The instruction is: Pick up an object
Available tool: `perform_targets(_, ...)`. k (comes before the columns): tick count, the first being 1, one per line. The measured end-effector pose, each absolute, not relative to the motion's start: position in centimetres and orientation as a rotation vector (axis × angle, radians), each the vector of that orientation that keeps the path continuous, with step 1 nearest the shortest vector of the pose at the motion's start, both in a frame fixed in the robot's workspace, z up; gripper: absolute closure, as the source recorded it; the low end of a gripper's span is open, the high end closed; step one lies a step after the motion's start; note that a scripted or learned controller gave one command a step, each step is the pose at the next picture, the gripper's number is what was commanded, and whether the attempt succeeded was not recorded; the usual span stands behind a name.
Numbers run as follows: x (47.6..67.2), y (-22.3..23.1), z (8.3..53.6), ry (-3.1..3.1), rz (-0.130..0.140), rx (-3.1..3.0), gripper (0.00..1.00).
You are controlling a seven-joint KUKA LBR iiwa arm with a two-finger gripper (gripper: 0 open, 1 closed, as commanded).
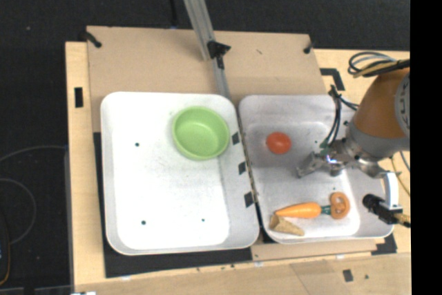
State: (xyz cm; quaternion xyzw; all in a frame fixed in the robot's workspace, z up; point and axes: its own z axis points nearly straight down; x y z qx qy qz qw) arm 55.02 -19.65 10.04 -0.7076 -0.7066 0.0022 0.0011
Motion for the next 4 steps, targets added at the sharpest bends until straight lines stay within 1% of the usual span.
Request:
perform_targets(1,55.3,-19.7,11.5,-2.218,-0.004,-2.231,1.0)
perform_targets(2,56.1,-20.4,16.3,-2.227,-0.005,-2.224,1.0)
perform_targets(3,55.7,-21.3,21.4,-2.223,-0.005,-2.23,1.0)
perform_targets(4,55.8,-21.4,26.5,-2.227,-0.001,-2.221,1.0)
